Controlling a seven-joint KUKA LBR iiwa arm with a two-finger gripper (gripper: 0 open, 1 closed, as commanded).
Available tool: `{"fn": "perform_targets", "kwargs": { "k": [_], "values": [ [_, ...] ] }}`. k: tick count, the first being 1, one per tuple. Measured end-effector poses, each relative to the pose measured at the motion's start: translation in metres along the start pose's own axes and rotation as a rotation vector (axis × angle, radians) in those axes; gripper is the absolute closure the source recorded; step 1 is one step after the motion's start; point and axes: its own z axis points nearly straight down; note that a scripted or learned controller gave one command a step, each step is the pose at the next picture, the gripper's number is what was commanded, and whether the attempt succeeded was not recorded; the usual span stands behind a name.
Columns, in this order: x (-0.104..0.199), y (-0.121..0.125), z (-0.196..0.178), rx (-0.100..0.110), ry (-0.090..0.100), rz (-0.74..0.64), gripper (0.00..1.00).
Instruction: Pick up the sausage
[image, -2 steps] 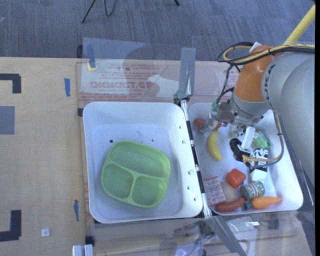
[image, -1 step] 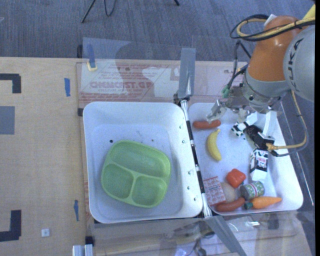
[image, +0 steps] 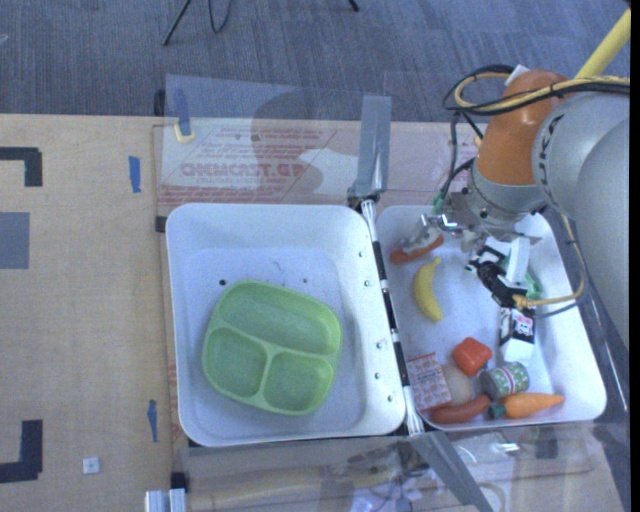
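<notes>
A dark red sausage (image: 460, 410) lies along the front wall of the right bin (image: 585, 375), between a small printed packet (image: 428, 378) and an orange carrot (image: 533, 404). My gripper (image: 436, 232) is at the bin's back left corner, far from that sausage. It hangs low over a short orange-red piece (image: 410, 252) that pokes out from under it toward the left. Whether that piece is held cannot be made out. The grey arm with its orange band (image: 515, 130) reaches in from the upper right.
Also in the right bin are a yellow banana (image: 429, 290), a red-orange block (image: 471, 355), a small green can (image: 505, 380) and a white bottle (image: 518, 338). A green divided tray (image: 270, 347) rests in the left bin (image: 200, 250). Yellow and black cables loop by the wrist.
</notes>
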Motion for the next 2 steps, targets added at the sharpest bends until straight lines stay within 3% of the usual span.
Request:
{"fn": "perform_targets", "kwargs": {
  "k": [1, 2],
  "values": [
    [0.0, 0.0, -0.01, 0.004, 0.0, 0.001, 1.0],
    [-0.005, -0.003, 0.017, 0.023, 0.001, -0.006, 1.0]
  ]
}}
